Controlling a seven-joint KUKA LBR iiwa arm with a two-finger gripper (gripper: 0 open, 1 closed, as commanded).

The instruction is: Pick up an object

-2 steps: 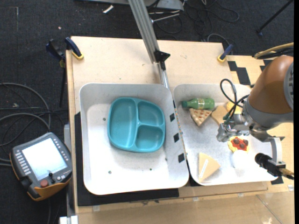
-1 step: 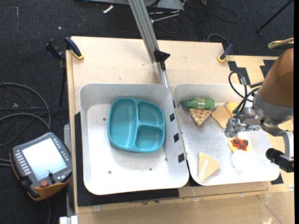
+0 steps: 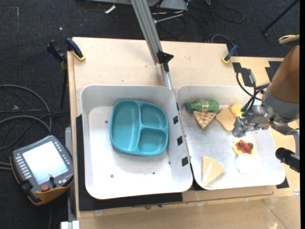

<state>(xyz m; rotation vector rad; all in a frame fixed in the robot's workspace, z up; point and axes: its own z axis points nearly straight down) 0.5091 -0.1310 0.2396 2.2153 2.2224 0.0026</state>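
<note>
Gripper (image 3: 239, 129): we see it low over the right bin, just above the red and yellow toy; we cannot tell its state.
Red and yellow toy (image 3: 244, 147): lies on the bin floor, right under the gripper.
Tan piece (image 3: 225, 119): just left of the gripper.
Pizza slice (image 3: 204, 119): beside the green bottle (image 3: 202, 106).
Cheese wedge (image 3: 211, 169): near the front wall.
Right bin (image 3: 267, 181): holds all these.
Left bin (image 3: 95, 175): holds a teal divided plate (image 3: 139, 127).

We can't tell the gripper (image 3: 239, 131) finger state, too small & blurred. Arm (image 3: 286, 87) cut off at right edge. It hides part of the yellow toy (image 3: 236, 110).
</note>
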